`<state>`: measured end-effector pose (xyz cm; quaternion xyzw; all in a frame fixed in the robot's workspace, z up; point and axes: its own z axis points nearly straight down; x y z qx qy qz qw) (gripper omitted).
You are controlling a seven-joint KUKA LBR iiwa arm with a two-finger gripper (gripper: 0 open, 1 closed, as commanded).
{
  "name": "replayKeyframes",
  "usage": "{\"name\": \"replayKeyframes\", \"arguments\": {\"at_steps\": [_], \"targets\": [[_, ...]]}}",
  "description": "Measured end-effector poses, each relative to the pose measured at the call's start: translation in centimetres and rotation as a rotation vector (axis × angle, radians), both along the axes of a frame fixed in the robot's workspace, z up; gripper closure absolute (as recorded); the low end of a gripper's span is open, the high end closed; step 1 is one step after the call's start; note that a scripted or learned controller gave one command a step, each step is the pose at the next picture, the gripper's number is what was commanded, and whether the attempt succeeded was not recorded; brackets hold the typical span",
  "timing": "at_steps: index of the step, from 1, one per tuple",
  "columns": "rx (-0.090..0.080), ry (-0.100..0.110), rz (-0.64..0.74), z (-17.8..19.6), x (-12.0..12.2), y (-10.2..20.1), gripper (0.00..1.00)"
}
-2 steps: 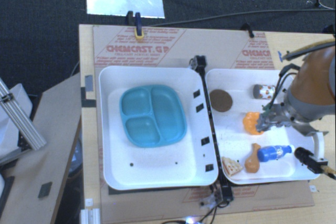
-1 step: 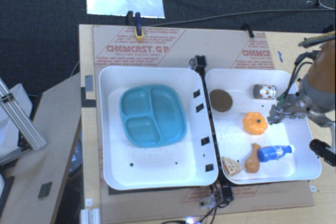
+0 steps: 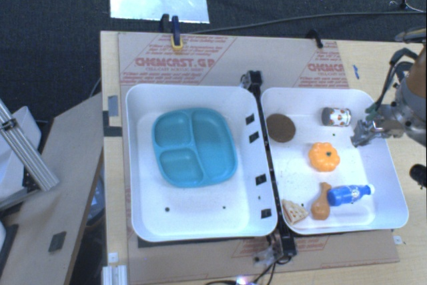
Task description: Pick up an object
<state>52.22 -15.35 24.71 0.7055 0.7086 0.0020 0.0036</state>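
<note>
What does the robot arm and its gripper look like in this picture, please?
The arm is grey metal, with an orange band just above the wrist at the picture's right edge. Thin dark cables loop along its upper side. The gripper is a small grey metallic piece with short fingers; I cannot read any markings on it.

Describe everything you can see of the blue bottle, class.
The blue bottle is small, of glossy blue plastic by its look, with a white cap. It lies on its side in the right bin, near the front, cap toward the right wall. Its base end touches or overlaps an orange-brown gourd-shaped piece. The gripper is apart from it.
</note>
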Motion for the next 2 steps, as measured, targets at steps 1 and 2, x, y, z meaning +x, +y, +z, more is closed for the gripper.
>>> {"name": "replayKeyframes", "arguments": {"at_steps": [1, 2], "targets": [[0.003, 0.005, 0.005, 0.4, -0.8, 4.7, 1.0], [0.004, 0.006, 0.006, 0.9, -1.1, 10.3, 1.0]]}}
